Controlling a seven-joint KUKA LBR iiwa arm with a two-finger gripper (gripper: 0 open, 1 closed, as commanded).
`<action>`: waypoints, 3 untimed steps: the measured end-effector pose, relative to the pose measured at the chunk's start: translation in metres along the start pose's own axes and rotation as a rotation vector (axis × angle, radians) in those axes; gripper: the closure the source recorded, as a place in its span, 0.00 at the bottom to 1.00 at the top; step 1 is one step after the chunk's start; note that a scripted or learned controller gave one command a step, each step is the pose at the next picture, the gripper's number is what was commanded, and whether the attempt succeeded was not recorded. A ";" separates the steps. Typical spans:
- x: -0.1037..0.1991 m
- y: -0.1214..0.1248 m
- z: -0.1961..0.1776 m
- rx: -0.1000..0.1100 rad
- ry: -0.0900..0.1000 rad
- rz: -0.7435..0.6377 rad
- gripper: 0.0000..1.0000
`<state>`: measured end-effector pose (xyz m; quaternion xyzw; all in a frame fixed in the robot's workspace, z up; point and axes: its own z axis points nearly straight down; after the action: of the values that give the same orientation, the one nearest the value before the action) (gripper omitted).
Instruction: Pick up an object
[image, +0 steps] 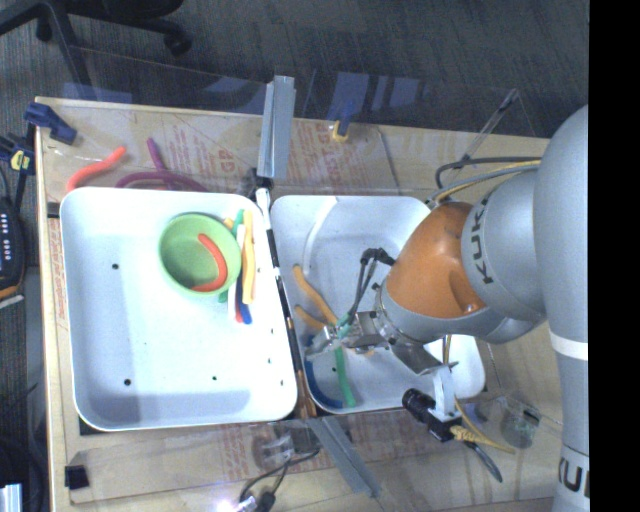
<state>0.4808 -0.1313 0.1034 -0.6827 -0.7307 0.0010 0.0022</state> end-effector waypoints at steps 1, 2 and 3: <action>-0.001 0.000 -0.009 0.001 -0.002 -0.006 1.00; 0.016 0.032 -0.125 -0.004 0.000 0.184 1.00; 0.016 0.032 -0.125 -0.003 0.000 0.184 0.00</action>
<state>0.5121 -0.1133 0.2281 -0.7468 -0.6650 0.0000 0.0009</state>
